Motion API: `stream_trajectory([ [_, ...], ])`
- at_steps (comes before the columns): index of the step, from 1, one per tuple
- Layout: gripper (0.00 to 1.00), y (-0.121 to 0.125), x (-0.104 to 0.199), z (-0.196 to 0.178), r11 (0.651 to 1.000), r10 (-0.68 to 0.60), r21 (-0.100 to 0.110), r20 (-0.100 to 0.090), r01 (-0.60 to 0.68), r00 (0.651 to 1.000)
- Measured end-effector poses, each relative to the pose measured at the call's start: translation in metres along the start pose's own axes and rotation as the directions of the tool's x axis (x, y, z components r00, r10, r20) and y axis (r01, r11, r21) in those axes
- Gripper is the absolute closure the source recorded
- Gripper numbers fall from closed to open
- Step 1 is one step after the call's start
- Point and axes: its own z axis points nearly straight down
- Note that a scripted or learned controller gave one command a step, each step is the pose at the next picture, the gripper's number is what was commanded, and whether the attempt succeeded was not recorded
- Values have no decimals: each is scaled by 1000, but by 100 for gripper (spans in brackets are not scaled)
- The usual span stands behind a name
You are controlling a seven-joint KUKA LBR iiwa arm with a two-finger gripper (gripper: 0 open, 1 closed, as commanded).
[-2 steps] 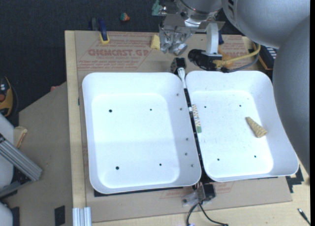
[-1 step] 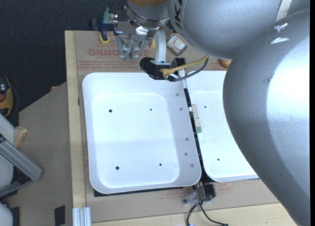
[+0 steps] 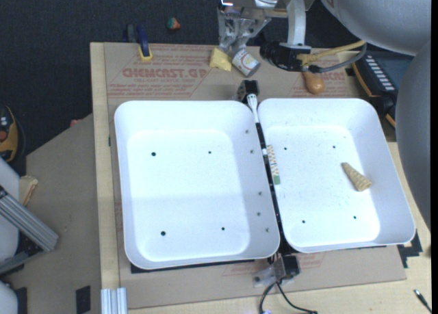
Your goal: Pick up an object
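A tan cone-shaped piece [image 3: 356, 176] lies in the right bin [image 3: 383, 224], towards its right side. My gripper [image 3: 236, 35] hangs beyond the far edge of both bins, over the cardboard board. Just below it on the board lie a yellow chunk [image 3: 220, 60] and a small grey-and-white block [image 3: 246, 63]. Whether either one touches the gripper is unclear.
The left bin [image 3: 130, 169] sits beside the right one, with a black strip [image 3: 263, 162] along their shared edge. A brown rounded object [image 3: 314, 83] and cables lie behind the right bin. A yellow-and-blue clamp [image 3: 144, 46] stands at the board's far left.
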Motion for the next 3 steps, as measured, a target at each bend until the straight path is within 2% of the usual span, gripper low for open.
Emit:
stream_trajectory([
  [1, 100, -50, 0, 62, 1000, -6, 22, 1, 6, 1000],
  [2, 100, -17, -76, -19, 1000, 1, 0, 2, -1, 1000],
  [3, 100, -28, 7, 80, 1000, -14, 24, -1, 14, 1000],
])
